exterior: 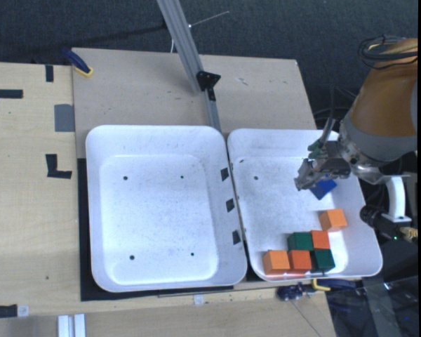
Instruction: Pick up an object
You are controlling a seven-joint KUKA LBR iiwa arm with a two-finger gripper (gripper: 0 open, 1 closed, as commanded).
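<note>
Over the right bin (256, 188) the jaws (316, 181) hung right above a blue block (325, 187), open or closed I couldn't tell, orange and green blocks (305, 251) nearby.

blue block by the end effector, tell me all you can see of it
The blue block is small, matte and solid blue. It sits in the right bin, just under the end effector, whose tip overlaps its upper edge, so part is hidden. It looks tilted. Whether it is gripped or lying on the floor can't be told. It is apart from the orange block below.
</note>
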